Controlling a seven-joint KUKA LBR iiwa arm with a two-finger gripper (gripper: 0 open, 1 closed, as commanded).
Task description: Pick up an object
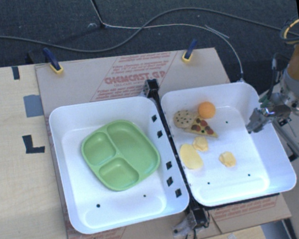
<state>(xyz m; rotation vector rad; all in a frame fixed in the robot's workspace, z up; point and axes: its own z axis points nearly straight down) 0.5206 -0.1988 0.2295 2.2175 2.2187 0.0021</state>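
camera view: gripper at the right bin's right rim.
nothing sits between its fingers (how far open, i cannot tell); orange ball well apart.

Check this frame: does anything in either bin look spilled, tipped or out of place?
Nothing stands out. The green plate lies flat in the left bin; the toy foods, including the orange ball, sit apart in the right bin.

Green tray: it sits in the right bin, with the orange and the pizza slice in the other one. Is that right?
Not quite. The camera view shows the green tray in the left bin, not the right. The orange and pizza slice do lie in the other one, the right bin.
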